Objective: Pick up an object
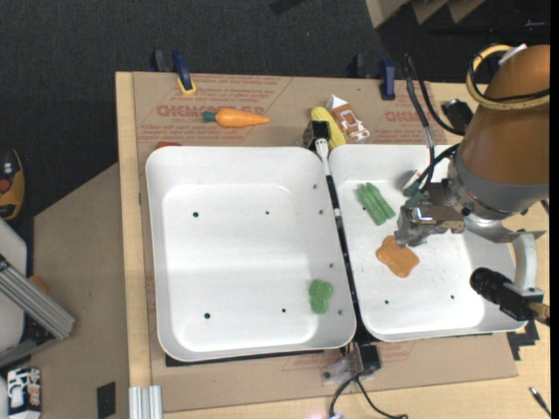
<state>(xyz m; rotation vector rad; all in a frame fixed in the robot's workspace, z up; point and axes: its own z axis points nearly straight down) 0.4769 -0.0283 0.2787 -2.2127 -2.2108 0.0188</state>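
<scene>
At the centre right of the frame we find the gripper point(414, 232) hanging low over the right bin point(454, 314), its tip directly above the upper edge of an orange piece point(397, 258). Whether it touches that piece we cannot tell, nor how far it is open; nothing is seen in its hold.

The orange piece lies on the bin floor, left of the bin's middle. It is a flat, roughly square slab with no clear long axis; one corner points toward the lower right of the frame.

Just above and left of it, apart from it, lies a green ribbed piece point(375, 203), its long axis running from upper left to lower right.

In the left bin point(175, 260), a small green lump point(320, 296) sits near the lower right corner, close to the dividing wall.

On the tabletop point(131, 190) above the bins, a toy carrot point(234, 119) lies nearly level, green top toward the left, tip toward the right. A yellow corn cob point(327, 125) and a small brown-and-white packet point(349, 124) rest at the top of the seam between the bins.

Red lettering is printed on the tabletop along its upper edge; it is partly covered and too faint for us to read with confidence. The packet's marking is likewise illegible.
</scene>
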